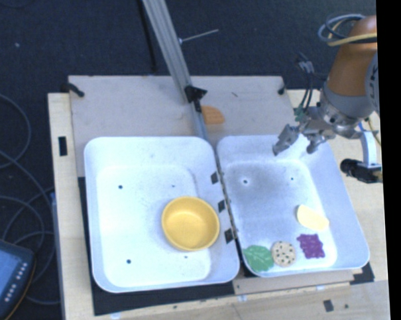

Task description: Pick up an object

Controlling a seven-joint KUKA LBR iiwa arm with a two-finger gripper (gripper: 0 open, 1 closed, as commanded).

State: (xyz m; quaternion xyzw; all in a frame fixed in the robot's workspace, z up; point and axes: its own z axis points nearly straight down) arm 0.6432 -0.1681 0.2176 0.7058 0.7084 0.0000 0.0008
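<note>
Bench bins (102, 193): yellow bowl (190, 223) left, toys (284, 252) right.

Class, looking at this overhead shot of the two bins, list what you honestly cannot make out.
- Arm: cut off by the camera view's right edge above the orange band.
- Small orange object behind the bins: partly hidden by the metal pole; identity unclear.
- Cookie, purple piece: too small for detail.

Grey arm (344, 110) w/ orange band, black cables, grey claw (299, 144)

bright, even overhead light (slightly soft focus), faint shadows.
</note>
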